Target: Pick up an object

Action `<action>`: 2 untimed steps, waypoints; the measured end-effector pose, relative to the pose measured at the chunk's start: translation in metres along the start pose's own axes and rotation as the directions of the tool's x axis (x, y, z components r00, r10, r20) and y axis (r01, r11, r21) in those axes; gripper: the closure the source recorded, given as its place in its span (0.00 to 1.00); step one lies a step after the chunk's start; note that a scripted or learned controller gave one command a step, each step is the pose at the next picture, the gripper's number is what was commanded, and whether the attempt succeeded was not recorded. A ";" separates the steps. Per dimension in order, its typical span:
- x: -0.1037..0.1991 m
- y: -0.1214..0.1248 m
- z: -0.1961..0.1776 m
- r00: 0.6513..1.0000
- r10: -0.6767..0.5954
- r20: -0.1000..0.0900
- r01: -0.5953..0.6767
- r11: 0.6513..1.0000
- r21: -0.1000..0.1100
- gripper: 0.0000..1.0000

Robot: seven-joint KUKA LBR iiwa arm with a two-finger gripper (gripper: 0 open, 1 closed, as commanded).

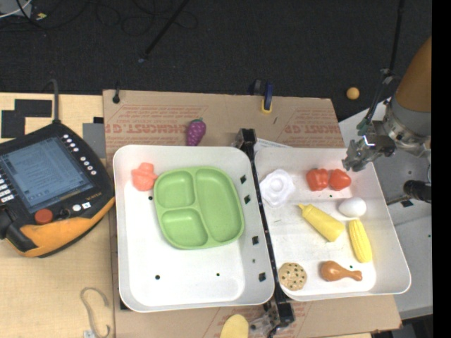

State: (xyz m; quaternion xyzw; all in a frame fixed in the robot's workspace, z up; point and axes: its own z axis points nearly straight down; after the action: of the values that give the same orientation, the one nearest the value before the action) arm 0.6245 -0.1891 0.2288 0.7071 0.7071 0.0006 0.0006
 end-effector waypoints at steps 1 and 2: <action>0.047 -0.034 0.009 1.000 -0.001 -0.002 0.001 1.000 0.007 1.00; 0.091 -0.068 0.017 1.000 -0.001 -0.003 0.001 1.000 0.008 1.00</action>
State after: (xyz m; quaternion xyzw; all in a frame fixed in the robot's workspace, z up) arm 0.5563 -0.0985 0.2113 0.7066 0.7076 -0.0012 -0.0033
